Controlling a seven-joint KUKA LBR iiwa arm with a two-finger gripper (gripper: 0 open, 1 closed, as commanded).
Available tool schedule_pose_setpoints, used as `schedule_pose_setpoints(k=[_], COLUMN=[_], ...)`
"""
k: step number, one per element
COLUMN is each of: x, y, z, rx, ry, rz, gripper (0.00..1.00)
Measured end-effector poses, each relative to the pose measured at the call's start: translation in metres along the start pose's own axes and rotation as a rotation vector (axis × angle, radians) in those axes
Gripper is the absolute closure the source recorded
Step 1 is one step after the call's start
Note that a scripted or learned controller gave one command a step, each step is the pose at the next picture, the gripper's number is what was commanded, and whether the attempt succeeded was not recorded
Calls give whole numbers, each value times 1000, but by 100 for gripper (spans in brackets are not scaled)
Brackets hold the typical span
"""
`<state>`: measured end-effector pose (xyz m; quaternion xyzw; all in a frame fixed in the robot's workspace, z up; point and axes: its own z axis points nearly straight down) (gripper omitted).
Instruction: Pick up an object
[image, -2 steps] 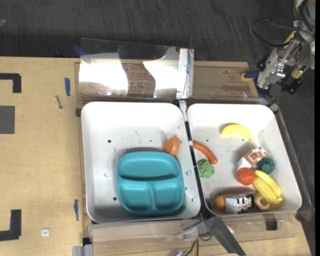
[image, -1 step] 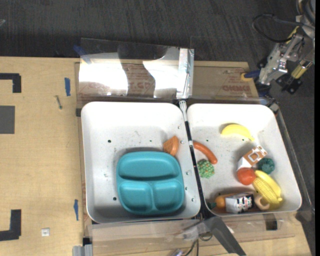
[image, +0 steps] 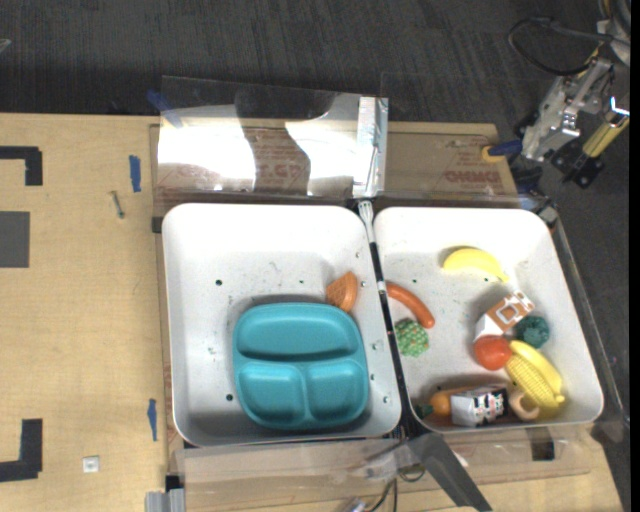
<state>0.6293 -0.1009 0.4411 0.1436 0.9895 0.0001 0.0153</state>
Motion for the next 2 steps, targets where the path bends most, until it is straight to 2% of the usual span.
schedule_pose_setpoints(k=[1,2], x=[65,62], y=[-6,-5], z=[92,78], rx=[7,3], ry=[29,17], rz=[179,176], gripper=[100,100])
